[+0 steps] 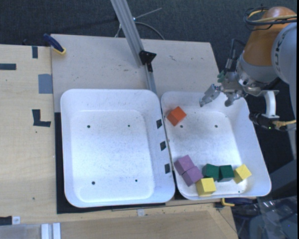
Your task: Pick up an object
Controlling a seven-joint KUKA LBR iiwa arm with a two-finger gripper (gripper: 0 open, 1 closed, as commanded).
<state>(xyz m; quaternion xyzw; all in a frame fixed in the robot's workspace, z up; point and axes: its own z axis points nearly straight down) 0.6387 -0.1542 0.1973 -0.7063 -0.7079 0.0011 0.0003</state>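
While the gripper (219,97) hangs over the far rim of the right bin (256,148) with its two fingers spread apart and nothing between them, the orange cube (177,115) lies on the bin floor near it, toward the left bin (70,148). Purple blocks (188,169), green blocks (218,172) and yellow blocks (206,185) cluster at the near end, well apart from the gripper.

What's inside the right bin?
Right bin: orange block, two purple, two yellow, two green. Whatever lies beneath the clustered blocks is covered.
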